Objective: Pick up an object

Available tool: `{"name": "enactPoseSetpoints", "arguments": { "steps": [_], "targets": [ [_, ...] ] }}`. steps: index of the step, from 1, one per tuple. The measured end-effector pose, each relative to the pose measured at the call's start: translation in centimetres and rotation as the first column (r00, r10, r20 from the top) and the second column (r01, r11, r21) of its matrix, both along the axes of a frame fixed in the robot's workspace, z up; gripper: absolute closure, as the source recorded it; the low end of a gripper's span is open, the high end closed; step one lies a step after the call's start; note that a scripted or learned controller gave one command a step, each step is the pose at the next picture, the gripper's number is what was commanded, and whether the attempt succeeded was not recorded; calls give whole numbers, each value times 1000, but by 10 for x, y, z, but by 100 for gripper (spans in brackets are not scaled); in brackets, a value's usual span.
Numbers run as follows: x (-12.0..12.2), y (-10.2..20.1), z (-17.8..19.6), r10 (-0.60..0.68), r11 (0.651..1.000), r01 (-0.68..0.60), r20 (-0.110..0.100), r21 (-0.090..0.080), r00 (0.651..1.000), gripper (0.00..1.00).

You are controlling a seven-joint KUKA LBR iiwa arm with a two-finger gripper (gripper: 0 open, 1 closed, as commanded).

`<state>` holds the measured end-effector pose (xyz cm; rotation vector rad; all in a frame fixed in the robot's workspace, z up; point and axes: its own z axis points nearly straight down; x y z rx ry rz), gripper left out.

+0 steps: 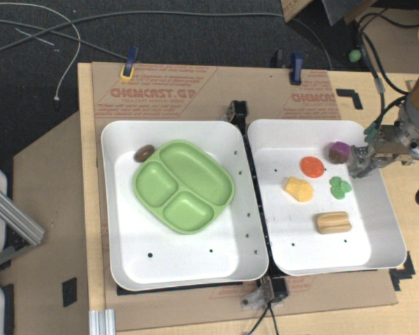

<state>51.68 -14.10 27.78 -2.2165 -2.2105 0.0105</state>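
The purple toy [339, 151] sits near the upper right of the right bin [377, 250], touching my gripper [359, 162] (I can't tell how wide it is). An orange ball [312, 166] lies just left.

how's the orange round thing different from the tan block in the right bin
The orange round piece is bright orange-red and disc-like; the tan block is pale brown and elongated, lying crosswise.

The orange round piece sits in the far part of the right bin, close to the gripper; the tan block lies nearer the bin's front edge, further from the gripper.

Both are small, rest on the bin floor, and are untouched by the gripper.
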Motion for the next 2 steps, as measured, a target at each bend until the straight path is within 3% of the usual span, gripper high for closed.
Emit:
{"name": "enactPoseSetpoints", "arguments": {
  "steps": [1,2],
  "targets": [
    [2,0,6,3,1000,-3,12,-2,1000,0],
    [5,-9,-46,1,1000,-1,6,-1,1000,0]
  ]
}}
